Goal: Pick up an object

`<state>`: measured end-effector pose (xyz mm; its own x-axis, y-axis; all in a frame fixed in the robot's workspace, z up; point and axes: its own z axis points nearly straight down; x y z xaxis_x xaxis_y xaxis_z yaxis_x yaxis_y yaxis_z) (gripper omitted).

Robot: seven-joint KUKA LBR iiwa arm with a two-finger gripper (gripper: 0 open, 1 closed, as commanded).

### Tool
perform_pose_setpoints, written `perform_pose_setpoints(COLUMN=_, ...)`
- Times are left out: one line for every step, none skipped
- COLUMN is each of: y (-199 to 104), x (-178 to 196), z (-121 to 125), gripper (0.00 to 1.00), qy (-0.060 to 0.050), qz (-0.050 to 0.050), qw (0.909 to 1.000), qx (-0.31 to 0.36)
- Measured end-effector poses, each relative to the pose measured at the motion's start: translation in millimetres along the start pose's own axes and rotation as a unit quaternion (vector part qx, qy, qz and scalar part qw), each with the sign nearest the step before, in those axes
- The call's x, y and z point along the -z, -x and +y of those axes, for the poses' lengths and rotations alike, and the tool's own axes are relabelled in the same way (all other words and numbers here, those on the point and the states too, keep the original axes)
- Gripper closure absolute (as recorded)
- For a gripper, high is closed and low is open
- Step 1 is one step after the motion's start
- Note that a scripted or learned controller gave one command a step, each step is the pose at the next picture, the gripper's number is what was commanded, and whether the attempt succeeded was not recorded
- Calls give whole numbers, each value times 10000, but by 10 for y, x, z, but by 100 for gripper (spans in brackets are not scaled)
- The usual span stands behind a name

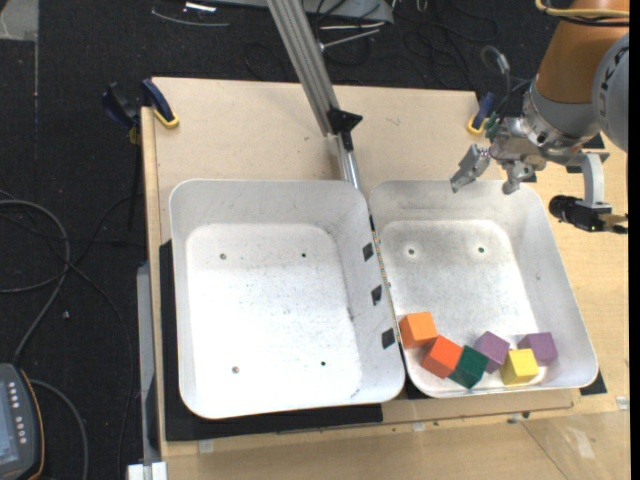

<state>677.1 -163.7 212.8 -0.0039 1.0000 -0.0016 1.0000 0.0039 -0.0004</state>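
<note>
**Blocks clustered at the near edge; gripper parked over the far rim**

Six small blocks are gathered along the near wall of the right bin [560, 268]: an orange cube [417, 327] nearest the divider, a red-orange block [441, 355] touching it, a dark green cube [468, 367] just beside that, a purple block [491, 347] behind the green one, a yellow cube [519, 365], and a second purple block [540, 346] nearest the right wall; nothing has been lifted. The blocks are packed closely, several touching, so little room is left between them for a finger. The rest of the right bin's floor is bare, and the left bin [190, 218] is seen with only speckles on it.

The gripper [492, 171] is held above the far rim of the right bin, well apart from the cluster; its two fingers are seen spread, with nothing between them.

The step in hand is judged to be the approach. It would be best served if an outlying block were chosen, the orange cube or the far-right purple block, since one free side is offered there; the fingers should be aligned with the block's flat faces and kept spread until they are lowered to either side. The sloped near wall should be allowed for, as a fingertip could be caught on it; a neighbour could also be nudged and the pile shifted.
</note>
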Motion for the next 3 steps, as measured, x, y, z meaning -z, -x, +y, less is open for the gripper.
perform_pose_setpoints(y=454, x=-850, z=-582, gripper=0, qy=-50, qz=7, qw=10000, qx=-49)
perform_pose_setpoints(y=-227, x=-1194, z=-770, gripper=0, qy=-17, qz=21, qw=10000, qx=14)
perform_pose_setpoints(y=551, x=-1154, z=45, gripper=0, qy=-11, qz=29, qw=10000, qx=-19)
